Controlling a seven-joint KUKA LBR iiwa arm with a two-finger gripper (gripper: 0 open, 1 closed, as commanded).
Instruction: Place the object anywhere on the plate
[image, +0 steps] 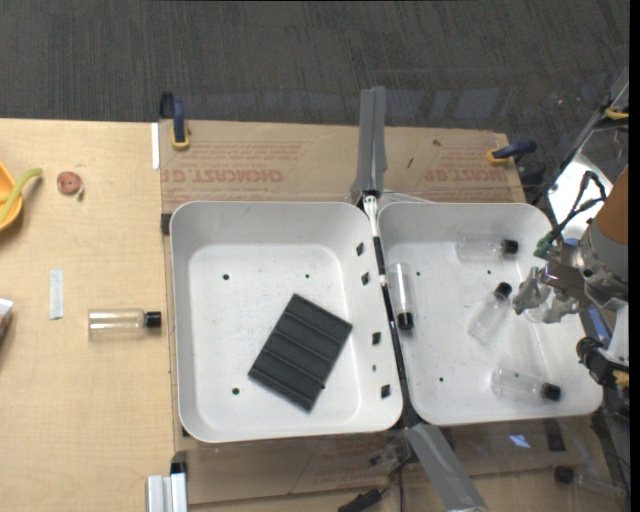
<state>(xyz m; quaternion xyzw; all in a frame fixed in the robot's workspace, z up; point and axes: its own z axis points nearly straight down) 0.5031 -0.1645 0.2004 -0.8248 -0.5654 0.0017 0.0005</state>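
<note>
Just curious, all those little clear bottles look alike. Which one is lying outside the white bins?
The clear bottle with the black cap on the wooden bench, left of the left bin. The others all lie inside the right bin.

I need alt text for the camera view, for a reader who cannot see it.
Two white bins sit side by side: the left bin holds a dark ribbed plate, the right bin several clear vials. The gripper is over the right bin.

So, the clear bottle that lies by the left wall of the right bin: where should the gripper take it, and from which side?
Take the clear bottle at the middle of its body, coming from straight above. It lies flat, black cap toward the camera, close along the wall of the right bin, so the fingers would probably close best across its narrow width. The wall side looks tight.
</note>
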